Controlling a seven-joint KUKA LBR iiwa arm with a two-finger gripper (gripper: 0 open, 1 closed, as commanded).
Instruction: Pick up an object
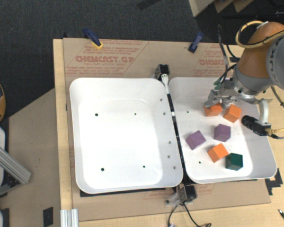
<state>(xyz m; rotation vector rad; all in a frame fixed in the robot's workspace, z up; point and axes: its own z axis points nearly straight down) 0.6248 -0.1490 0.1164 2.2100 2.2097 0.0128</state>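
Cardboard-topped table (109,56), right bin (201,171): jaws (open or closed cannot be told) poised at an orange block (213,110) toward the table's far-right corner. Risk: the neighbouring orange block (233,113), close beside it, could be knocked, spoiling the grasp.

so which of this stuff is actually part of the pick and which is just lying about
Part of the job:
gripper
right bin
orange block under the gripper
orange block beside it
front orange block
purple block
second purple block
green block

Just lying about:
left bin
cardboard sheet
left blue clamp
right blue clamp
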